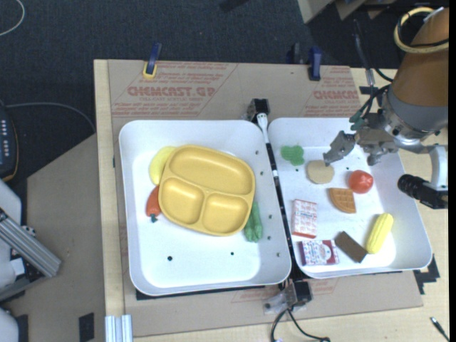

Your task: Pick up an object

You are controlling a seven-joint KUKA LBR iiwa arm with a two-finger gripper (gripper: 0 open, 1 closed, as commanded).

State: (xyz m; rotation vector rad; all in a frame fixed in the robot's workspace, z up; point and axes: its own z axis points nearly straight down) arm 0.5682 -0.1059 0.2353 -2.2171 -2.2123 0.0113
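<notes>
My gripper (355,152) hangs open over the back of the right bin (413,251), with nothing between its fingers. One finger (336,149) stands just above a beige round piece (320,172); the other finger (375,154) is behind a red tomato (361,182). Also in this bin lie a green leafy piece (292,153), an orange waffle-like wedge (343,200), a yellow corn cob (379,232), a brown bar (350,246) and two red-and-white packets (305,217) (318,251).
The left bin (142,262) holds a yellow divided plate (206,189), with a yellow piece (159,164) and a red-orange piece (153,203) at its left and a green piece (253,224) at its right. A black clamp (258,109) sits where the bins meet.
</notes>
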